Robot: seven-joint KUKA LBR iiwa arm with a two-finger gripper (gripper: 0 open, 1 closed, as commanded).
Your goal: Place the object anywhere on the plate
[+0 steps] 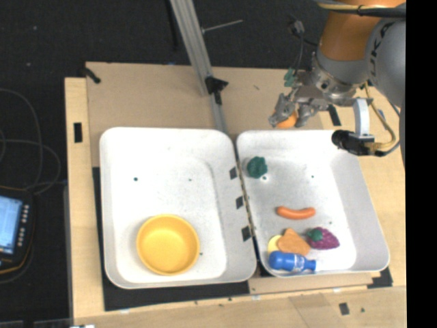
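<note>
1. The round, shallow yellow plastic plate [168, 244] sits in the near part of the left white bin [130, 156]; it is the landmark here and the goal of the task, and nothing lies on it
2. Up and well to the right of the plate, above the far edge of the right white bin [355, 176], hangs the two-finger gripper [292, 117] of the grey arm with its orange band [355, 19]
3. A small orange object [289, 121] shows between the gripper's fingers, so the claw appears to be pinching it; this seems to be the thing meant for the plate, lifted clear of the bin so it can travel
4. The object is well apart from the plate, on the opposite side of the ridge where the two bins meet, so the carrying step looks barely begun
5. Right of the plate, in the right bin, lie a dark green lump [257, 167], an orange sausage-shaped toy [295, 212], a purple toy [322, 238], a tan wedge [293, 242] and a blue bottle-like toy [290, 262], the last three clustered at the near corner
6. The next move, as a judgement, calls for a sweep left and nearer to the camera, then a release above the plate
</note>
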